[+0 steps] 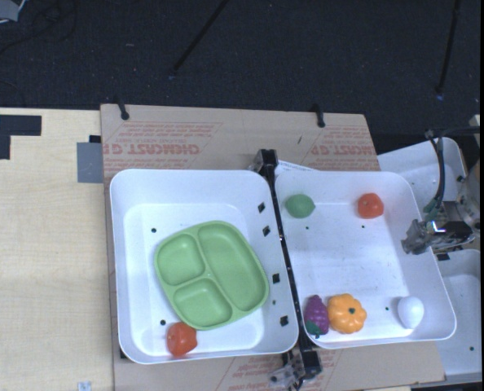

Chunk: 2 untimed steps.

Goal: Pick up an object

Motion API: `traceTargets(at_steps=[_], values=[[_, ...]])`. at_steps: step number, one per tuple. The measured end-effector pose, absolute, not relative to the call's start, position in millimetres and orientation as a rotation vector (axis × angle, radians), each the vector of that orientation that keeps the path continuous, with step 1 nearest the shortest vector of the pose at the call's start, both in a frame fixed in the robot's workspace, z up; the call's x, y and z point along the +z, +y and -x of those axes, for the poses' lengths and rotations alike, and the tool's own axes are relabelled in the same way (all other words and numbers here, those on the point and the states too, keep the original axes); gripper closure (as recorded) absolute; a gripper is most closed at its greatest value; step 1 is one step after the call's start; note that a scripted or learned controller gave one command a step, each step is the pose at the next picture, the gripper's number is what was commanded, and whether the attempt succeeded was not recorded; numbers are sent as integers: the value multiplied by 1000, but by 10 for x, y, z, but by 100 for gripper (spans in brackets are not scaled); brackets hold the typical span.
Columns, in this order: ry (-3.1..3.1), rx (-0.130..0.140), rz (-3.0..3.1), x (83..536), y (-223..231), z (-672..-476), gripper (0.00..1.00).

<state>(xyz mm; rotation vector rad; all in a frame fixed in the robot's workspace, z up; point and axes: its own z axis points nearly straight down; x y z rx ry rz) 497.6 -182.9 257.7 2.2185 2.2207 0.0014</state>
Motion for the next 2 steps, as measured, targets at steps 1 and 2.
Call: traceTargets(at_steps=[1, 2], values=[[2230, 0, -2218, 2553, -1218, -5069, 100], [2227, -1, -2220, 2591, -768, -5198, 100]])
